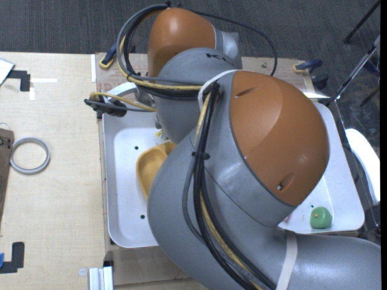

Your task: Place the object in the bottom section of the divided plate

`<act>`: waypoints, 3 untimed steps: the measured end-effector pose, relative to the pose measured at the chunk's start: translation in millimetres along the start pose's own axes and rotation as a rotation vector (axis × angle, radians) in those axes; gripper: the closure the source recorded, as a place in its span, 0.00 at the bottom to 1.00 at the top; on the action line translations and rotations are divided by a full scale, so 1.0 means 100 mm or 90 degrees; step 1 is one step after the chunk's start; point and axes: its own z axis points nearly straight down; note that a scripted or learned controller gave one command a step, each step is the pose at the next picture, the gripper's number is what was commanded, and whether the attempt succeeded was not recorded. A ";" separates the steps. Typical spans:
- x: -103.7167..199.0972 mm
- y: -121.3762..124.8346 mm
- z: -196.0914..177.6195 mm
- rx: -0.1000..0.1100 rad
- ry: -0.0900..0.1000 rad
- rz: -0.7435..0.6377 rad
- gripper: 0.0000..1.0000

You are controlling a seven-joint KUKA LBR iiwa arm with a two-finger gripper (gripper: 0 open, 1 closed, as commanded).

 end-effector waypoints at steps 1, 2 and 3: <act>-0.03 -0.05 0.19 0.000 -0.001 0.018 1.00; -0.02 -0.01 0.09 -0.001 0.000 0.022 1.00; -0.02 -0.06 0.20 -0.001 -0.004 0.012 1.00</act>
